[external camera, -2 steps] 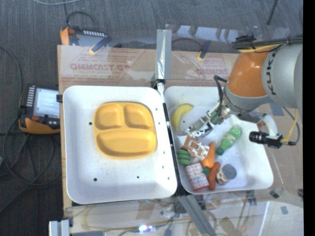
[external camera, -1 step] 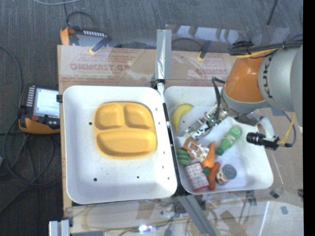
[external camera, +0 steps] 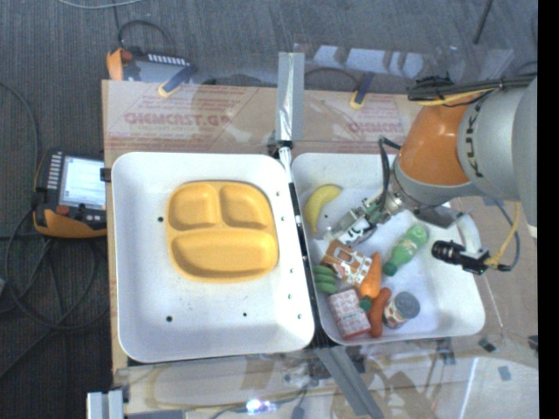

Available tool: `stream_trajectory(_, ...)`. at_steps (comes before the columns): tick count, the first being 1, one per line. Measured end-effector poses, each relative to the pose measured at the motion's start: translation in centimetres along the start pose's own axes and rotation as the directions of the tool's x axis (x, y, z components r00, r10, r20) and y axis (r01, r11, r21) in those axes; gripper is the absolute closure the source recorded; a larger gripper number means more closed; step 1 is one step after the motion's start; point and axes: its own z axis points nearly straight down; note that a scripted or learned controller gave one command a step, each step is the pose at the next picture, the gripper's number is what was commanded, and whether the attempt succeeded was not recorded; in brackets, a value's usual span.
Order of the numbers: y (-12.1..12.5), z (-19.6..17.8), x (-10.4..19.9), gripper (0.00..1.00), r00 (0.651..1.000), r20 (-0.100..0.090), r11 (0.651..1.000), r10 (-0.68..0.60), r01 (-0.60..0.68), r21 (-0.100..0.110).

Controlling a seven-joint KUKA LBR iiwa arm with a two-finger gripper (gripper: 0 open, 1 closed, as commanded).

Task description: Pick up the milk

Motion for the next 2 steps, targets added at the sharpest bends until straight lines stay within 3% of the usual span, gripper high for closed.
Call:
stream_trajectory(1, 0.35, -1.75, -0.84, 1.00, 1.000, 0.023, 1.000, 0.005, -0.005, -0.016)
stream_trajectory(2, 0.29, -1.55, -0.76, 0.00, 1.000, 0.022, 1.000, 0.005, -0.005, -0.015)
